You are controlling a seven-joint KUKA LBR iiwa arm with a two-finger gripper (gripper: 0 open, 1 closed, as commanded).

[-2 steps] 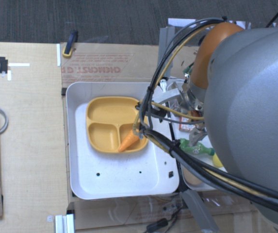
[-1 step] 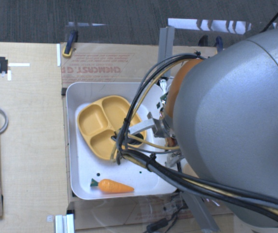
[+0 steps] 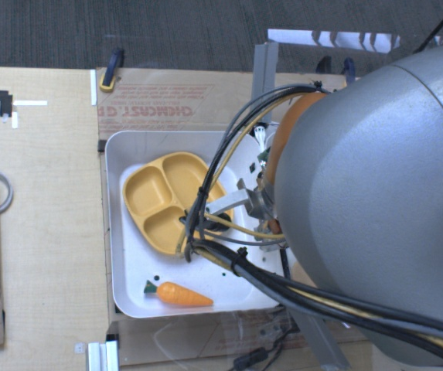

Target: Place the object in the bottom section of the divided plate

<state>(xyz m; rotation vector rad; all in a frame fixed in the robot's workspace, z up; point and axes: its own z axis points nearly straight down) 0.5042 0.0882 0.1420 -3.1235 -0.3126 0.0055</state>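
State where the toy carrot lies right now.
The toy carrot lies on the floor of the white bin near its bottom edge in the camera view, apart from and below the yellow divided plate.

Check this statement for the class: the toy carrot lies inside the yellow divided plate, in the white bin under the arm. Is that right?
Not quite. The camera view shows the toy carrot lying on the floor of the white bin, near its front edge, apart from the yellow divided plate. The rest stands: plate and carrot share the bin under the arm.
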